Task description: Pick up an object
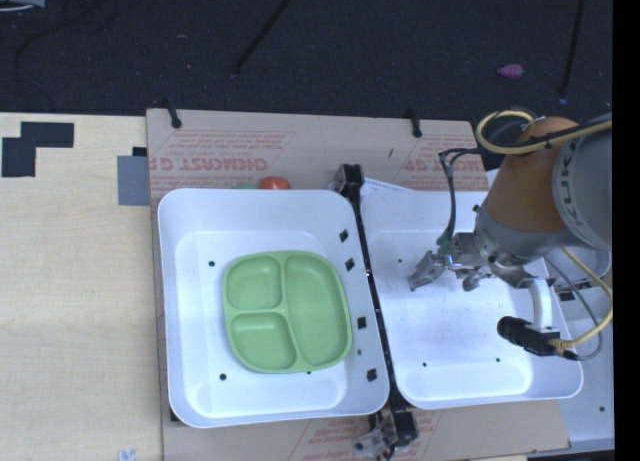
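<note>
A pale green divided plate (287, 310) with three compartments lies flat in the middle of the left white bin (190, 239), apart from its walls. The right white bin (470, 379) sits just beside it, sharing a dark centre divider (366, 289). The grey arm (545, 199) with its orange band reaches over the right bin's far right corner. Its gripper (448, 274) hangs above that bin's upper middle, fingers spread apart, nothing between them. A small red object (274, 184) rests on the cardboard sheet (300, 149) behind the left bin's far edge.
</note>
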Robot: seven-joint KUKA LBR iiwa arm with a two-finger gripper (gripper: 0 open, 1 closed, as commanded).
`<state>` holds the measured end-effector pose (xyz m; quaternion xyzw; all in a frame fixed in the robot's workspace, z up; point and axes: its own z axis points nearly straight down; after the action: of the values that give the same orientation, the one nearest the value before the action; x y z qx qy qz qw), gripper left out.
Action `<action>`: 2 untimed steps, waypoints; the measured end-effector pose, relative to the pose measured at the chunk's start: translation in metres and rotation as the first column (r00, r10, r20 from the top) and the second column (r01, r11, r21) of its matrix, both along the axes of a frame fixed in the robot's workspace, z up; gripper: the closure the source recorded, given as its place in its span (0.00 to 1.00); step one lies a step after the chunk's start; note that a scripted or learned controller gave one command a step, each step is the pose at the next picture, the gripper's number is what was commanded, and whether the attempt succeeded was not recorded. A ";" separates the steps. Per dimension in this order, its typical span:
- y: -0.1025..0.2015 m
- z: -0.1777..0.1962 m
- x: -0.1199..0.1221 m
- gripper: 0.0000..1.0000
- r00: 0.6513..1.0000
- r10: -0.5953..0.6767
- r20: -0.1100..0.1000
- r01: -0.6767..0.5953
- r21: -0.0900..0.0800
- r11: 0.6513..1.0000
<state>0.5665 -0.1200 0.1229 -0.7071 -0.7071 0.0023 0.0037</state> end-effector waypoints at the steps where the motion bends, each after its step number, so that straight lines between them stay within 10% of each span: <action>1: 0.001 -0.037 0.000 0.00 1.000 -0.001 0.004 0.001 -0.001 1.000; 2: 0.000 -0.025 0.000 1.00 1.000 -0.006 0.006 0.006 -0.001 1.000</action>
<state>0.5666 -0.1203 0.0982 -0.7093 -0.7049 0.0007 0.0014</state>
